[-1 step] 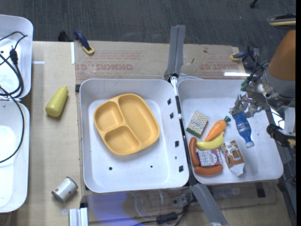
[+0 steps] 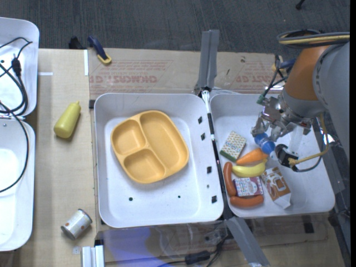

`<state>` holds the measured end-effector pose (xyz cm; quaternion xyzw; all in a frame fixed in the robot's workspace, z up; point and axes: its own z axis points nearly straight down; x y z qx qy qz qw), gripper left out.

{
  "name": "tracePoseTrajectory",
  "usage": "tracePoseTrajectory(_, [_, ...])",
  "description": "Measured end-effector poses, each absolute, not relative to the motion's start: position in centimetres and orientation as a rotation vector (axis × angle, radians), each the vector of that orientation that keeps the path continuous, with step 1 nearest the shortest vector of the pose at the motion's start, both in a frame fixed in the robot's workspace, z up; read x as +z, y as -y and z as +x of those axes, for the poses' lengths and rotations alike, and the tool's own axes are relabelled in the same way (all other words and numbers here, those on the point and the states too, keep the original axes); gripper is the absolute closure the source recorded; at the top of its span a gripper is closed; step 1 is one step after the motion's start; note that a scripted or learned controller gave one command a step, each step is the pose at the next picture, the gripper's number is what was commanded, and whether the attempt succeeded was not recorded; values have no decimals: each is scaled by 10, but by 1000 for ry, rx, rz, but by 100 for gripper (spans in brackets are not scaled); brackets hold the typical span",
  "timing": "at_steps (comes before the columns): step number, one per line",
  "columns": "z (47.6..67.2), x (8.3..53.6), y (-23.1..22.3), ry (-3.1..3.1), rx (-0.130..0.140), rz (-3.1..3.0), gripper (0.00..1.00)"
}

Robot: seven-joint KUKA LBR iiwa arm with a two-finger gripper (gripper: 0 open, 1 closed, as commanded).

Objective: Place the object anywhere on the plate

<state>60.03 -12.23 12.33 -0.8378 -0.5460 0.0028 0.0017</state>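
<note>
Two bins: two shallow white bins are set side by side on the bench; the left bin (image 2: 105, 166) and the right bin (image 2: 311, 202) are divided by a grey bar.
Plate: a yellow plate (image 2: 149, 146) with three compartments is laid flat in the left bin, slightly turned; nothing is seen resting on it.
Arm: the grey arm (image 2: 334, 77) with its orange band is seen entering from the right, above the right bin.
Gripper: the gripper (image 2: 268, 132) is positioned over the upper part of the right bin, pointed down and to the left. Whether the fingers are spread or pressed together cannot be told, and no item can be seen between them.
Task items: a cluster of toy food is gathered in the right bin, below the gripper.
Blue item: a small blue object (image 2: 266, 145) is seen just under the gripper; contact cannot be told.
Carrot: an orange carrot (image 2: 251, 157) is laid directly above a banana (image 2: 248, 170), the two touching.
Sausages: one red sausage (image 2: 227, 178) is placed at the left of the cluster, and a second (image 2: 246, 201) along its lower edge.
Packets: a green and white packet (image 2: 233, 145) is at the upper left, a red and white packet (image 2: 248, 187) lies between the sausages, and a carton (image 2: 276, 187) at the right.
Outside the bins: a yellow bottle (image 2: 67, 120) and a small can (image 2: 75, 223) are lying on the bench left of the left bin.
</note>
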Motion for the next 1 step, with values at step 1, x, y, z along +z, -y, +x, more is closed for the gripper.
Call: tracePoseTrajectory(1, [612, 258, 44, 1729, 7, -2623, 100])
